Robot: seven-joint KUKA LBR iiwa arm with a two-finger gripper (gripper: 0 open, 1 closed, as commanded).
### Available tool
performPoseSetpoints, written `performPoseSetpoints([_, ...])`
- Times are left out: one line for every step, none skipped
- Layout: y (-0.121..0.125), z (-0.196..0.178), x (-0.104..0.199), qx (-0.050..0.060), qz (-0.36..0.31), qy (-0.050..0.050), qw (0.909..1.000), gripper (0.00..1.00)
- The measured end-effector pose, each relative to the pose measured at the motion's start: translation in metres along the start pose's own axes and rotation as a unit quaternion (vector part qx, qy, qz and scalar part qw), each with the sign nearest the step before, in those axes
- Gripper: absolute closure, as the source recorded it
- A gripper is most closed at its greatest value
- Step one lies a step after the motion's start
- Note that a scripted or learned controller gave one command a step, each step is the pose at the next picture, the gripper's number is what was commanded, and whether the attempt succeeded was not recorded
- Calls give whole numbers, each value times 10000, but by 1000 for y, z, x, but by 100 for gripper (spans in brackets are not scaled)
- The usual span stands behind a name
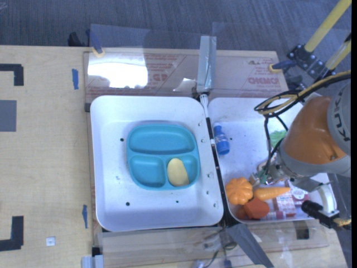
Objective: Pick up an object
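The grey arm [318, 133] reaches in from the right, tool [266, 176] lowered.

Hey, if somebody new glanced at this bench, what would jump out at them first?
Probably the turquoise divided tray in the left bin, with a yellow piece in its lower-right compartment. Next, the arm's orange band over the right bin, above an orange pumpkin, carrot and red piece.

Probably lab: taped bench [39, 149], bins [106, 166]

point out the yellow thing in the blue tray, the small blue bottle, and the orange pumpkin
yellow thing [178, 172]: camera view, its middle
blue bottle [221, 141]: camera view, mid-body
orange pumpkin [239, 191]: camera view, top of its ribbed body
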State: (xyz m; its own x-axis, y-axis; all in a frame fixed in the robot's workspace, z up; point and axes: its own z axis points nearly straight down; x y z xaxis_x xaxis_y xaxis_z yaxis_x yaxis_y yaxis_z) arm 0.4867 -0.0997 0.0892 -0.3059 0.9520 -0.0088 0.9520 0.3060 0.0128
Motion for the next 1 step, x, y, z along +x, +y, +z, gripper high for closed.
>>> performPoseSetpoints([-1,1,-1,11,13,0,10000,0])
